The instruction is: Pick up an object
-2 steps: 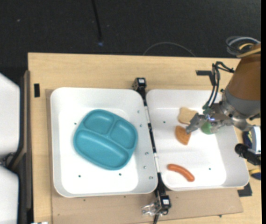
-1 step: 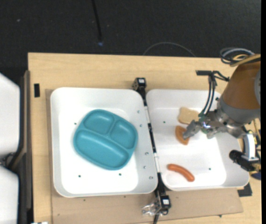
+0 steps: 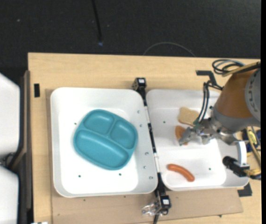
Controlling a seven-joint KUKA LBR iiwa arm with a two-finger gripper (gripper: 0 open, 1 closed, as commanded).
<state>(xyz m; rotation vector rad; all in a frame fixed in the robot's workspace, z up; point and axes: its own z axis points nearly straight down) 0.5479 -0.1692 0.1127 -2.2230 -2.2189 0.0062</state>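
In the right bin lie three food items. A small brown piece sits near the middle of the bin, and the jaws are down right at it, touching or almost touching its right side. How far the jaws are spread I cannot tell, because they look small and blurred here, and I cannot tell if the piece is between them. Just above it lies a tan bread slice, partly hidden by the arm. A sausage lies apart, near the front wall. The left bin holds a blue divided plate. Both bins stand on the wooden counter.
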